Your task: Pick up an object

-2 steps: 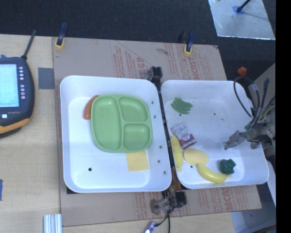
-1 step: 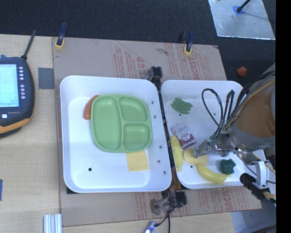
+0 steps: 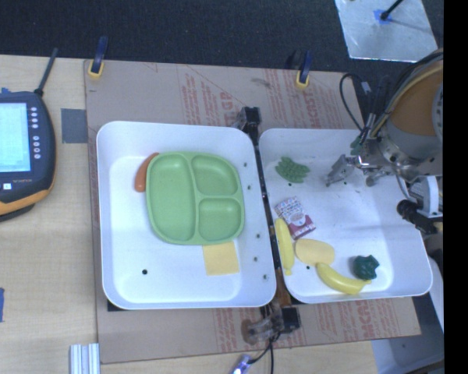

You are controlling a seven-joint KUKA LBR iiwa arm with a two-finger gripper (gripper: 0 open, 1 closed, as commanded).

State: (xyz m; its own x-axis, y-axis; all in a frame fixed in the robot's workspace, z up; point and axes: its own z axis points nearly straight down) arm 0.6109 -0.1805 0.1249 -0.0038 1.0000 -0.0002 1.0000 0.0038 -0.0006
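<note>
Camera view: gripper (image 3: 351,170) spread wide, nothing held, beside leafy green toy (image 3: 292,170).

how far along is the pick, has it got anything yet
Early stage. Done: the arm has reached over the right bin, with the gripper at its far side. In hand: nothing shows between the fingers, which look spread; the nearest item, the green leafy piece, lies apart from them. Left: closing on an object and lifting it. The banana, dark green piece and packet all lie on the bin floor.
</note>
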